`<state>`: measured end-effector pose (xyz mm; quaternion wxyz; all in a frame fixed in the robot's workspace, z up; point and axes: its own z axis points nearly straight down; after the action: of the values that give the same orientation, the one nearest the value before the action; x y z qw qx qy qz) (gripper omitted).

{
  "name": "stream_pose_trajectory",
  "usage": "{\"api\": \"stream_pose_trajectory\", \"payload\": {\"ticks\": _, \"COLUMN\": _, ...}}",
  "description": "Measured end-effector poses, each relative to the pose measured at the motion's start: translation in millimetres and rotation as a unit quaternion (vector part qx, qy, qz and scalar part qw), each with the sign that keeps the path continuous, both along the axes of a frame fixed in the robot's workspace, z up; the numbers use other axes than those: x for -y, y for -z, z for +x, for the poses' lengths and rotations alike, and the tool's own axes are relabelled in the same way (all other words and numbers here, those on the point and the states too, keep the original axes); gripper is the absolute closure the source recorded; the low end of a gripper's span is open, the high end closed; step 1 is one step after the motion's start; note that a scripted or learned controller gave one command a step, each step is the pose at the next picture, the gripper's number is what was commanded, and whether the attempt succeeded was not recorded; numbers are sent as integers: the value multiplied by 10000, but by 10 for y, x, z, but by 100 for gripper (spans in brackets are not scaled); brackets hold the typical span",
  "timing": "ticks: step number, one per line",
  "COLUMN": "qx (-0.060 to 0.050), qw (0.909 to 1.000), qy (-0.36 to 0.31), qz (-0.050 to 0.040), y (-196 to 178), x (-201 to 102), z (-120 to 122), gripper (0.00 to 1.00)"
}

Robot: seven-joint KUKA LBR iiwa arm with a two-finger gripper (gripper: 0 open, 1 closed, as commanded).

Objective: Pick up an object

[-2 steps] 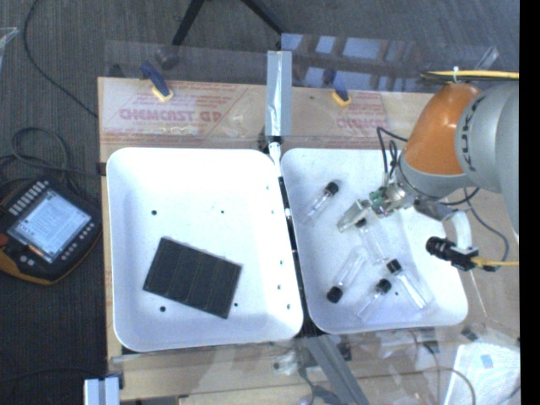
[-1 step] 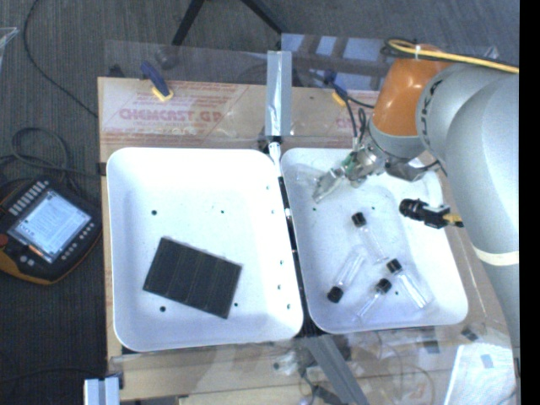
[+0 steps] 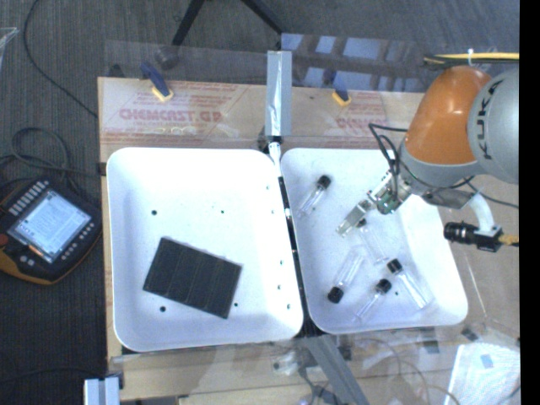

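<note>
Right bin (image 3: pixel 439 251): four black-capped clear vials (image 3: pixel 313 194) scattered loose for picking; gripper (image 3: pixel 364 213) low among them, fingers' state cannot be told; left bin (image 3: pixel 126 226): dark ridged panel (image 3: pixel 192 277).

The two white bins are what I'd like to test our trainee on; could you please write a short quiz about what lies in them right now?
1. True or false: the dark flat panel lies in the left bin.
2. How many clear vials with black caps lie in the right bin? A) two B) four C) seven
3. Fill in: the gripper hangs over the ____ bin.

Key:
1. True.
2. B: one near the top left, one lower left, two lower right.
3. Right; I cannot tell whether it holds anything.
</note>
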<state>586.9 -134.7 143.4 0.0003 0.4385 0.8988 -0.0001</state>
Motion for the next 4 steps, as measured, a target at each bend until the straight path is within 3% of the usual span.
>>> {"api": "stream_pose_trajectory", "payload": {"ticks": 1, "qx": 41, "qw": 9927, "qy": -1202, "qz": -17, "y": 513, "x": 723, "z": -380, "gripper": 0}}
{"api": "stream_pose_trajectory", "payload": {"ticks": 2, "qx": 80, "qw": 9918, "qy": -1276, "qz": -42, "y": 512, "x": 903, "z": -973, "gripper": 0}}
{"api": "stream_pose_trajectory", "payload": {"ticks": 3, "qx": 20, "qw": 9822, "qy": -1878, "qz": -5, "y": -597, "x": 506, "z": -1010, "gripper": 0}}
{"api": "stream_pose_trajectory", "payload": {"ticks": 4, "qx": 65, "qw": 9856, "qy": -1687, "qz": -21, "y": 526, "x": -183, "z": -957, "gripper": 0}}
